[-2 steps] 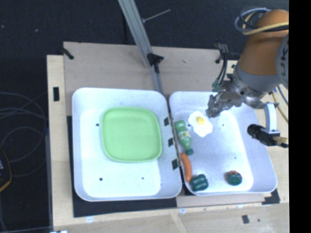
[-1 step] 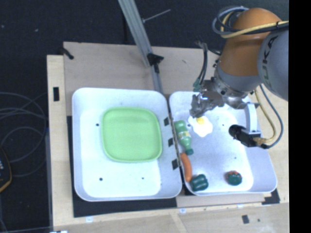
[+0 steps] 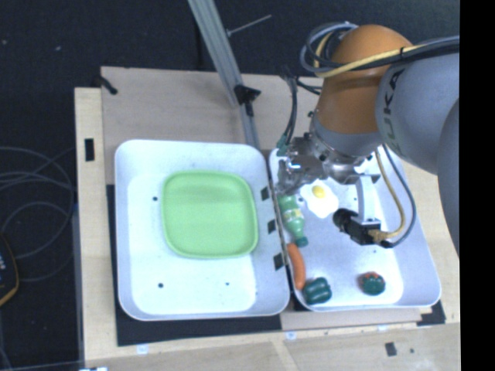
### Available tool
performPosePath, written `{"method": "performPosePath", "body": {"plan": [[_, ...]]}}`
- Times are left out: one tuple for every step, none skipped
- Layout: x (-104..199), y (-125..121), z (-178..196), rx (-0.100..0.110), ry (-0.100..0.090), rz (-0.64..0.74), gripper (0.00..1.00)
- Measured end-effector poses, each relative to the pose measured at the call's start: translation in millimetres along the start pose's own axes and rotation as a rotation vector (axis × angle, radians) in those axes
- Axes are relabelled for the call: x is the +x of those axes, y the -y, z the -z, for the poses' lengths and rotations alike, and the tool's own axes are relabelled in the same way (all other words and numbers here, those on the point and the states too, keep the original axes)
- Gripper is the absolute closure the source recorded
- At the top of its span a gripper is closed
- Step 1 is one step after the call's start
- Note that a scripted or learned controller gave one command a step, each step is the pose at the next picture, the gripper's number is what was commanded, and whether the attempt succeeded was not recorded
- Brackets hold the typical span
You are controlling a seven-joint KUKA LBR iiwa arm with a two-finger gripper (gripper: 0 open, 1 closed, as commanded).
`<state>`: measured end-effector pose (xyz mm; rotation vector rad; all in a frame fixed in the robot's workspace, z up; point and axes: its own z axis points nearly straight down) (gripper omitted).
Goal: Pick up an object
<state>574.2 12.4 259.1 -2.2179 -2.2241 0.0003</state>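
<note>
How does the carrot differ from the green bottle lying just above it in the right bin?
The carrot is orange and slimmer; the green bottle is pale green, thicker and longer. The bottle lies right under the gripper; the carrot sits nearer the bin's front edge. Both lie lengthwise along the right bin's left wall.

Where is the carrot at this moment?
The carrot lies in the right bin, along its left wall, between the green bottle above and a dark green toy below.
</note>
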Motion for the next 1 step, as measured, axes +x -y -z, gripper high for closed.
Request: {"method": "performPosePath", "body": {"plan": [[52.9, -0.4, -17.6, 0.000, 0.000, 0.000, 1.00]]}}
